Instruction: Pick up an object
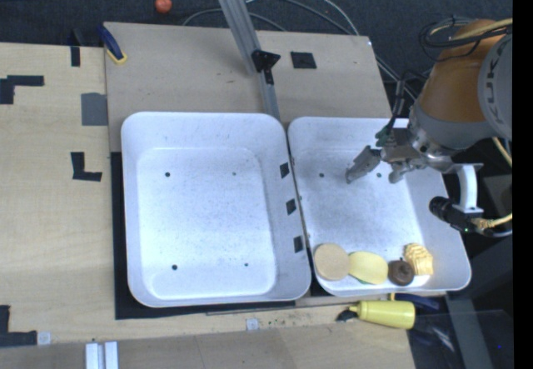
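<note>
My gripper hangs over the upper middle of the right bin, its two dark fingers spread apart with nothing between them. Along that bin's front edge lie a tan round disc, a pale yellow oval piece, a dark brown round piece and a small golden-yellow object. These objects sit well below the gripper, toward the near edge.
The left bin stands beside the right one. A yellow-handled tool lies on the bench just in front of the right bin. A grey metal post slants in from the top. A small orange ball rests at the back.
</note>
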Motion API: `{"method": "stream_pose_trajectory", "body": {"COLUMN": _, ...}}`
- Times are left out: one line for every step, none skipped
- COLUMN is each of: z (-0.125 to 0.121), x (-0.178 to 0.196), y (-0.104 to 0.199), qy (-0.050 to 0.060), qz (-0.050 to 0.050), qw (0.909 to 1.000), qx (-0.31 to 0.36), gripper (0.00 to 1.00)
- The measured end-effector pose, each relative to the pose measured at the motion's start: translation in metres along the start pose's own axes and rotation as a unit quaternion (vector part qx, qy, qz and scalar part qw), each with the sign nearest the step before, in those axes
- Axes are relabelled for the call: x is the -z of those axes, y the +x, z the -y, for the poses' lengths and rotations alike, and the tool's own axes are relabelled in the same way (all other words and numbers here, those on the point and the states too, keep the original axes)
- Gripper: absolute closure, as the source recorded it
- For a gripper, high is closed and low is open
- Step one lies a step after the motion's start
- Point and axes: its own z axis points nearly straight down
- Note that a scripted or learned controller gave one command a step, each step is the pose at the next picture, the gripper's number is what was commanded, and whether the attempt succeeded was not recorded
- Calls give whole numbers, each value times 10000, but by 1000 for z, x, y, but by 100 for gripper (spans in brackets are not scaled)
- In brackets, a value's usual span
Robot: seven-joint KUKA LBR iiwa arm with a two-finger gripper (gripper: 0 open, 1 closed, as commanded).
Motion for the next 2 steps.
{"method": "stream_pose_trajectory", "body": {"z": 37, "x": 13, "y": 31, "qy": -2, "qz": -2, "qw": 10000, "qx": 6, "gripper": 0}}
{"method": "stream_pose_trajectory", "body": {"z": 3, "x": 43, "y": 39, "qy": -14, "qz": 3, "qw": 10000, "qx": 5, "gripper": 0}}
